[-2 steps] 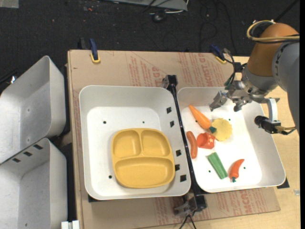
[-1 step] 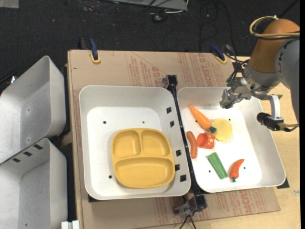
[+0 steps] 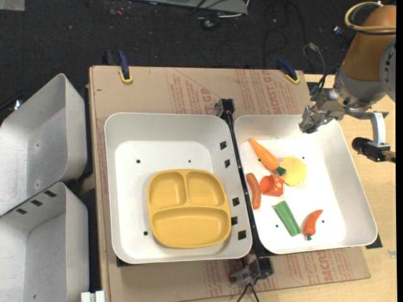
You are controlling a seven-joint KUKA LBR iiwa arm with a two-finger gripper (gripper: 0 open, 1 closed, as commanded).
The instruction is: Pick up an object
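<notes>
The right bin (image 3: 352, 187) holds several toy foods: an orange carrot (image 3: 264, 154), a yellow lemon (image 3: 293, 170), a red pepper piece (image 3: 271, 185), a reddish sausage (image 3: 254, 190), a green stick (image 3: 287, 218) and a small red chili (image 3: 312, 222). My gripper (image 3: 310, 125) hangs over the bin's far rim, up and to the right of the carrot, touching none of the foods. Nothing shows between its fingers.
The left bin (image 3: 126, 137) carries a yellow divided plate (image 3: 188, 208). A black divider (image 3: 234, 162) runs between the two bins. Two spare white bins (image 3: 38, 168) lean at the far left, off the cardboard-covered bench (image 3: 189, 87).
</notes>
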